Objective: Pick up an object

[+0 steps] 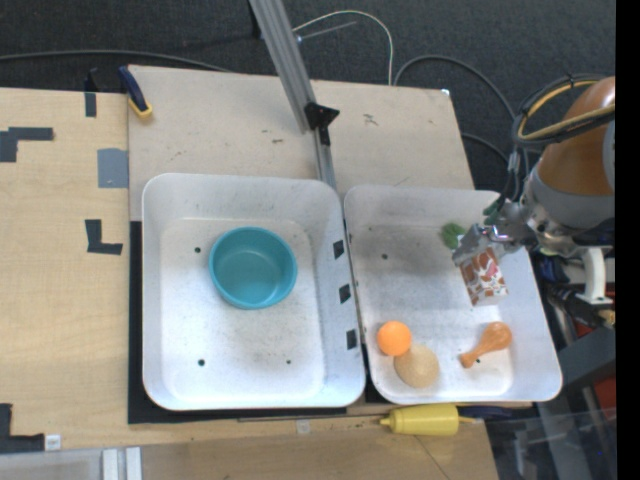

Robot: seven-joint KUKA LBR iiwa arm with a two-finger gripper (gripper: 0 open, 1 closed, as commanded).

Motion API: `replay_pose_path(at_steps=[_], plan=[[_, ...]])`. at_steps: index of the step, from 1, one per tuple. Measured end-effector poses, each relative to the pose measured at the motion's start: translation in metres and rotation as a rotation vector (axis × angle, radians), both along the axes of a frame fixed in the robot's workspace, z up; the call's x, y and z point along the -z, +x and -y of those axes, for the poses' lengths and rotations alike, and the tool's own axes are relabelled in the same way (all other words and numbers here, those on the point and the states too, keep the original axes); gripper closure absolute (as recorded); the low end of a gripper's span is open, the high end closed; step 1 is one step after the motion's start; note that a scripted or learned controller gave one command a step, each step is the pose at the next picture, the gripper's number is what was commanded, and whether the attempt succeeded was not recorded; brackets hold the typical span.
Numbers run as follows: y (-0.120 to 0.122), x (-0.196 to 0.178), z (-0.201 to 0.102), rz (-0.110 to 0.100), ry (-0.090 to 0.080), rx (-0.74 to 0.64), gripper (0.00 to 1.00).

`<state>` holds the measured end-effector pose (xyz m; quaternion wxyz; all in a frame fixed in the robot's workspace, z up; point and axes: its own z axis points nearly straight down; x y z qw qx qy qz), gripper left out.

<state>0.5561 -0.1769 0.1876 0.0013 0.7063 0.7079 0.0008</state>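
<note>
A grey robot arm's gripper (487,236) hangs over the right bin (420,208), its fingers closed on the top of a red-and-white packet (483,276). An orange ball (394,338) lies nearby.

You will find no text, number or brand you can read here; the red-and-white printed packet (484,276) at three o'clock is too blurred.

I see the bench (60,268), two white bins side by side, left bin (160,298), right bin (420,218), yellow bottle (425,420) at the near edge, yellow-blue clamp (135,93) far left.
</note>
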Motion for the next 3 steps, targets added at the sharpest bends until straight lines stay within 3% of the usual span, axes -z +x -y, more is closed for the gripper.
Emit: replay_pose_path(at_steps=[1,3], plan=[[0.002,-0.062,0.005,0.002,-0.001,0.001,1.0],[0.011,-0.037,-0.102,-0.006,0.002,-0.004,1.0]])
